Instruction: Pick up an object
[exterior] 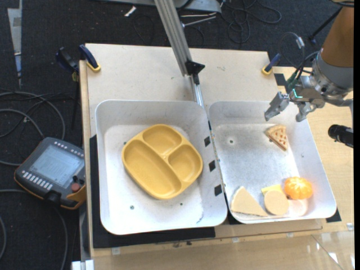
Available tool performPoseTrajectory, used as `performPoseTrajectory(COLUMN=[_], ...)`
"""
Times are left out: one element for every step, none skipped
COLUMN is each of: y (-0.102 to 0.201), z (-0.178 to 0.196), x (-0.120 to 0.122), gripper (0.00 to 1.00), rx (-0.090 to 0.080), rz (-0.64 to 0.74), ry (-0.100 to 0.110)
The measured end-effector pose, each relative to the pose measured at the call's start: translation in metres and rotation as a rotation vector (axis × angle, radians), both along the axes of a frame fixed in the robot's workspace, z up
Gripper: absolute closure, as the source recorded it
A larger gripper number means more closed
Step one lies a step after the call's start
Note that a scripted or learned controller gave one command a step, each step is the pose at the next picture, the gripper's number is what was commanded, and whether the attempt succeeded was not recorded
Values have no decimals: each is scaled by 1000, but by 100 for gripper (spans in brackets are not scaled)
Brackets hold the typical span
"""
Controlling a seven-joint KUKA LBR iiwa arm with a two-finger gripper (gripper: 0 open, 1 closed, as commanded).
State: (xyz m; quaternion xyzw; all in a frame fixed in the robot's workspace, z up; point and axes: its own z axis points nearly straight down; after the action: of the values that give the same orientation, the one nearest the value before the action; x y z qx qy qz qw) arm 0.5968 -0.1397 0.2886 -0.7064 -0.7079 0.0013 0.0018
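Note:
My gripper hangs open over the far right corner of the right bin, its two grey fingers spread apart with nothing between them. Just below it in the bin lies a small waffle-patterned wedge. At the bin's near edge sit an orange fruit, a round pale slice and a pale cheese-like wedge.
The left bin holds a yellow divided plate. A metal pole slants down to the gap between the bins. A teach pendant lies on the floor at left. Yellow clamps sit at the bench's far corners.

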Motion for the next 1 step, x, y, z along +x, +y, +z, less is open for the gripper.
performPoseTrajectory(y=[0], z=[2], x=[1], gripper=[0], rx=[-1], rz=[0], ry=[-4])
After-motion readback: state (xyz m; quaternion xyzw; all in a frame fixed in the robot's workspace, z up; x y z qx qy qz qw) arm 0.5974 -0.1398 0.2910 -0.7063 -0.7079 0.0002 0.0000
